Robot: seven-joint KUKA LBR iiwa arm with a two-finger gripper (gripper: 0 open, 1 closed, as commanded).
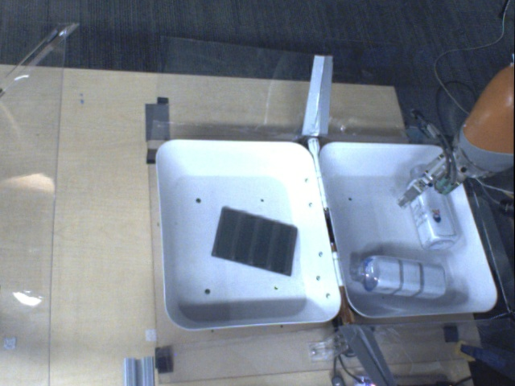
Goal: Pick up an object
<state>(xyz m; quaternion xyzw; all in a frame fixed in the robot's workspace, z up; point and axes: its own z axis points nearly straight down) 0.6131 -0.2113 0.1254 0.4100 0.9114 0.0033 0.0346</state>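
My tool (420, 185) over right bin (362, 167) | grip state unclear, possibly touching clear bottle (435, 222) | can (400, 276) nearby

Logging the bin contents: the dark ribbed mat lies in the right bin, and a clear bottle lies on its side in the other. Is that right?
Not quite. In the camera view the dark ribbed mat lies in the left bin; the clear bottle lies on its side in the right bin.

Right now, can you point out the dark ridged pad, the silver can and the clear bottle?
dark ridged pad (255, 240): camera view, middle of its top face.
silver can (402, 277): camera view, middle of its side as it lies flat.
clear bottle (435, 222): camera view, middle of its body.
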